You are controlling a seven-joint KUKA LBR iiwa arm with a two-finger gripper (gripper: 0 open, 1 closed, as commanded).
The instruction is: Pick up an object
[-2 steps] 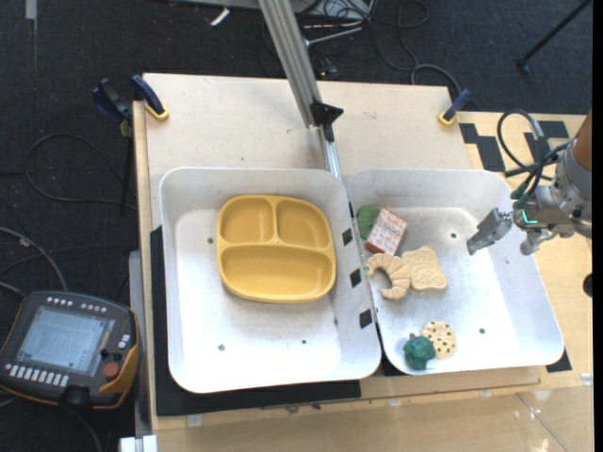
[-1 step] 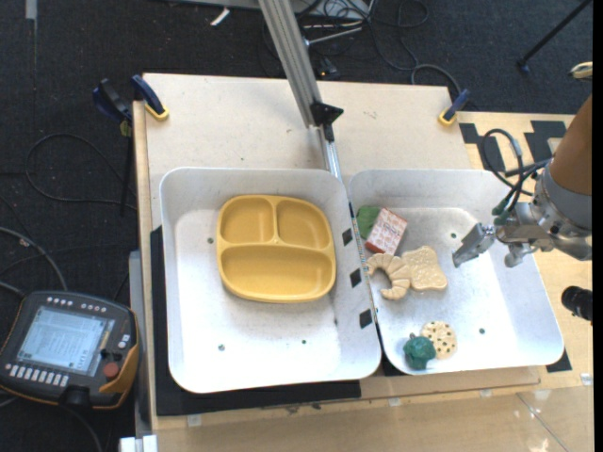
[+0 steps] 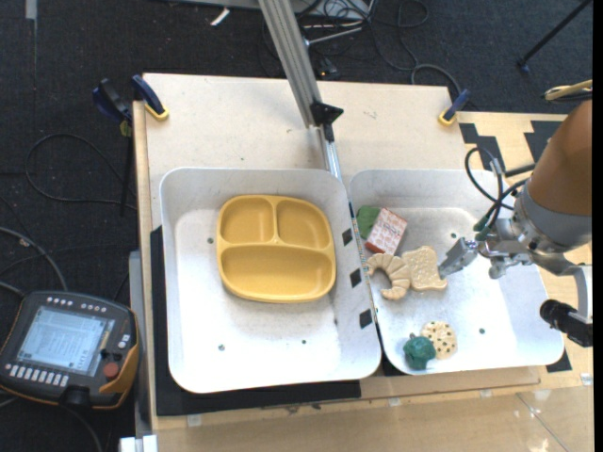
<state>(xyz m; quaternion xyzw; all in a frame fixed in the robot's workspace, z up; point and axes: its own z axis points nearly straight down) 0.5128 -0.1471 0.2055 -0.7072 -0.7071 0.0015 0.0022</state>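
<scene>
Tan animal-shaped toy (image 3: 410,272) lies flat in right bin (image 3: 509,337), near its centre, just left of gripper (image 3: 468,254). Gripper fingers slightly apart, nothing between them; tip sits beside toy's right edge, contact unclear. Red-white packet (image 3: 386,231) and green item (image 3: 366,221) behind toy. Teal ball (image 3: 418,349) and spotted piece (image 3: 439,338) at front. Yellow divided plate (image 3: 277,248) in left bin (image 3: 188,347).

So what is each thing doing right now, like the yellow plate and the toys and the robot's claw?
Yellow three-section plastic plate: lying flat in the left white bin.
Tan dinosaur-shaped toy: lying flat in the right white bin, not gripped.
Red and white packet: tilted, next to a green piece.
Dark green lump: touching a spotted beige piece.
Two-finger gripper: low, beside the dinosaur.
</scene>
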